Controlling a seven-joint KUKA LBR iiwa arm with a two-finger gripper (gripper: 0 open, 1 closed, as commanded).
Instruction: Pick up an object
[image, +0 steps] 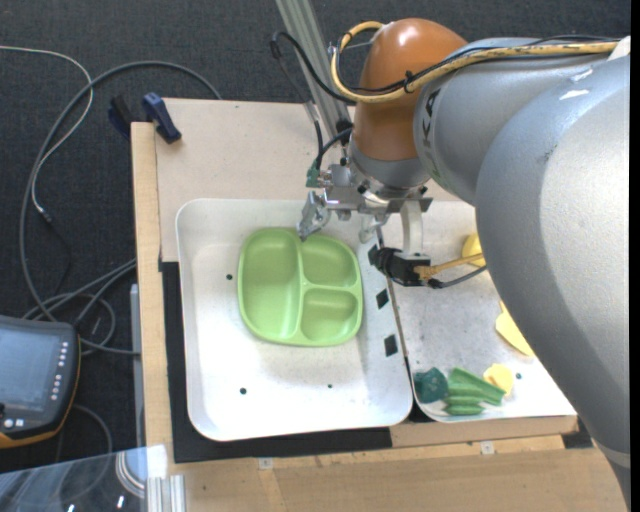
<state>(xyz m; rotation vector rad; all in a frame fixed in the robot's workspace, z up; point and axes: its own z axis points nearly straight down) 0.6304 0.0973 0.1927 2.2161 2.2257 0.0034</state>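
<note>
Green divided plate (300, 287) flat in left bin (200, 400), jaws of gripper (318, 215) at its upper rim, opening cannot be told, nothing visibly held

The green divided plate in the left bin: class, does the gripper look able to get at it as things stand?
Probably yes. The gripper hangs at the far rim of the green divided plate, which lies alone in the left bin, with nothing between them.
</note>
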